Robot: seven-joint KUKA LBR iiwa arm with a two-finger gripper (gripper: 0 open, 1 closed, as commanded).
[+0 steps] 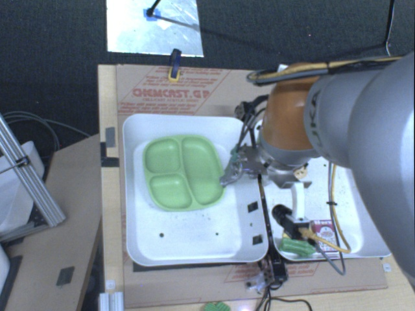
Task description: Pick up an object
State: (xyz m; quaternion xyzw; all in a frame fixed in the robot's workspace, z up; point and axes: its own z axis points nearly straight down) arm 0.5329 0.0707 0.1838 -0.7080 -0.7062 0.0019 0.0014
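Hovering at the right rim of the pale green three-compartment plastic tray [181,172] in the left white bin [139,238], my gripper [231,172], its spread unreadable, could slide off that shallow edge.

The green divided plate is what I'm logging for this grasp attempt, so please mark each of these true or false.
1. The green divided plate lies in the left bin. True.
2. The plate has two compartments. False: it has three, two at the top and one at the lower left.
3. The claw is at the plate's right rim. True.
4. The plate is lifted clear of the bin. False: it lies flat on the bin floor.
5. The right bin holds a green object near its front edge. True.
6. The arm reaches in from the left of the view. False: it comes in from the right.
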